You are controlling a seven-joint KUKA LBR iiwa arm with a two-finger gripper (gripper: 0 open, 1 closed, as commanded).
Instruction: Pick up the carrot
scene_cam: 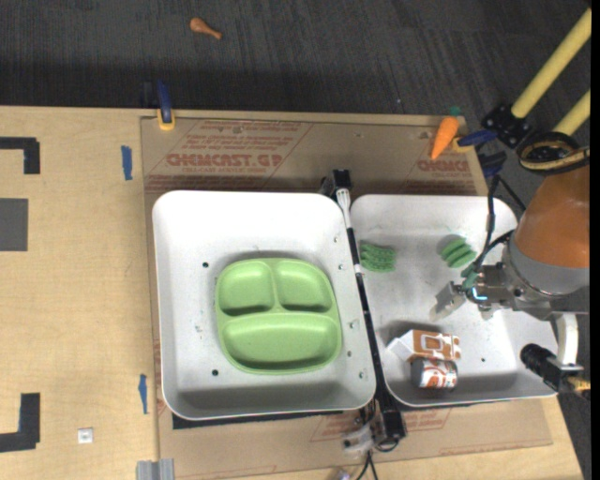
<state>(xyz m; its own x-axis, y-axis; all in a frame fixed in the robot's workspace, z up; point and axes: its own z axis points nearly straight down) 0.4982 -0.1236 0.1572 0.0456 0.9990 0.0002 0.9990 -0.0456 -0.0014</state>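
The carrot [442, 138], orange with a green top, lies on the cardboard behind the right bin [412, 211], outside it and close to a blue clamp. My gripper [450, 295] hangs low over the middle of the right bin's floor, well in front of the carrot. It stands open, and nothing shows between its fingers.
The left bin [178, 281] holds a green divided plate [277, 314]. In the right bin lie two green ridged pieces [378, 256] [457, 251], with an orange-and-white carton [433, 345] and a can [433, 375] near the front. A small orange scrap [204, 28] lies on the dark floor beyond the bench.
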